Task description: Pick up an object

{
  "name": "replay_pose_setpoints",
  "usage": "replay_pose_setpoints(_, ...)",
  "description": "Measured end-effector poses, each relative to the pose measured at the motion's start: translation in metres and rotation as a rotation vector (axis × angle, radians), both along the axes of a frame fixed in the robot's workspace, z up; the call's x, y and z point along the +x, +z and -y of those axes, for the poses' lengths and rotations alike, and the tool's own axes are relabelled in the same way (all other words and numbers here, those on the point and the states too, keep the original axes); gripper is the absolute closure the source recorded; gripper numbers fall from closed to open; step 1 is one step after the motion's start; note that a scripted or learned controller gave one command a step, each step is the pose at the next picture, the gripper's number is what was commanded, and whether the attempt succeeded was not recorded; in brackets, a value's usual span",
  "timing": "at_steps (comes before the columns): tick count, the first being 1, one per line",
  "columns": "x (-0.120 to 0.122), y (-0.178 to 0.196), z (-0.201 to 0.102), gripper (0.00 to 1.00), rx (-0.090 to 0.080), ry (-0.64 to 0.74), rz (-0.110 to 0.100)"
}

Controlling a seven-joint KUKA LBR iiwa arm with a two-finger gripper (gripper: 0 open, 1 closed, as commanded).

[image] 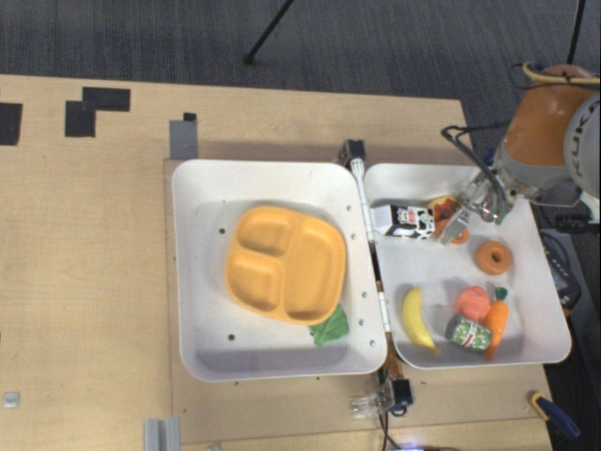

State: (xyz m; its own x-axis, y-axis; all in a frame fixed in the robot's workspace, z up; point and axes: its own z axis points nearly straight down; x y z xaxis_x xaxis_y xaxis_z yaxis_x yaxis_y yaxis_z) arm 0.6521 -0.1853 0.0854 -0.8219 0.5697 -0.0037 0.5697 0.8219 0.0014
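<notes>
Counter [84, 280]: light wood, carries 2 shallow white bins side by side.
Left bin [202, 346]: orange divided tray [285, 263] with 3 compartments; green scrap [331, 327] just at its lower right edge.
Right bin [545, 341]: black-and-white carton [406, 220], print too small to read; donut [493, 256]; banana [416, 318]; pink round piece [474, 303]; carrot [497, 319]; green packet [466, 334], label unreadable.
Small orange object [443, 209]: upper part of right bin, beside the carton.
Gripper [457, 224]: low over that orange object; released or clenched, cannot tell.
</notes>
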Motion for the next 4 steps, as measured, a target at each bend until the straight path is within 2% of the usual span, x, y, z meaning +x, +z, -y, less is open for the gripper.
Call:
replay_pose_setpoints(1,0.008,0.018,-0.008,0.00,0.001,-0.040,-0.002)
replay_pose_setpoints(2,-0.082,0.004,-0.049,0.00,-0.003,0.093,0.011)
replay_pose_setpoints(3,-0.113,0.005,-0.098,0.00,-0.007,0.292,0.018)
replay_pose_setpoints(4,-0.030,0.004,-0.074,0.00,-0.006,0.349,0.015)
